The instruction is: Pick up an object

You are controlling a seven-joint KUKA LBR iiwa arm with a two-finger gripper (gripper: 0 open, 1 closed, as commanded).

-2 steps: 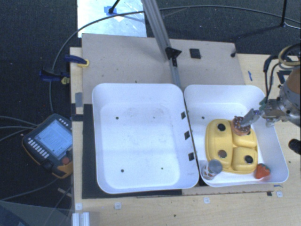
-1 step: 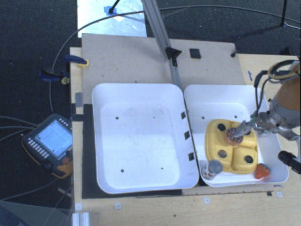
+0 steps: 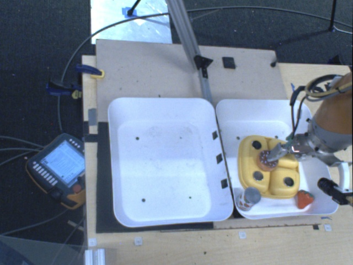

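The yellow block (image 3: 269,174), a flat piece with round dark holes in its top, lies in the right bin (image 3: 259,112), toward that bin's near half. We see the gripper (image 3: 271,159) down over the block's middle, its tip at a small brown-and-pink ring (image 3: 268,160) that sits on the block's top face. Whether the fingers are open or closed, or pinch anything at all, we cannot tell; the tip is too small and blurred where it meets the ring.

Behind the tip, the grey wrist runs to the right and joins the orange band (image 3: 334,119) of the arm, which comes in from the right edge of the view, with dark cables looped above it.

Around the block we find two more things in the same bin. A small grey cylinder (image 3: 251,195) stands near the bin's front left corner, just beside the block's near edge. A red-orange object (image 3: 304,200) lies near the front right corner, also just beside the block.

The left bin (image 3: 127,115) sits against the right one, their rims touching along the middle. Both rest on the counter (image 3: 149,70), a pale brown board. A slanted metal pole (image 3: 185,29) crosses the far part of the counter. Left of the counter, on the dark floor, lies a teach pendant (image 3: 58,167) with a lit screen.
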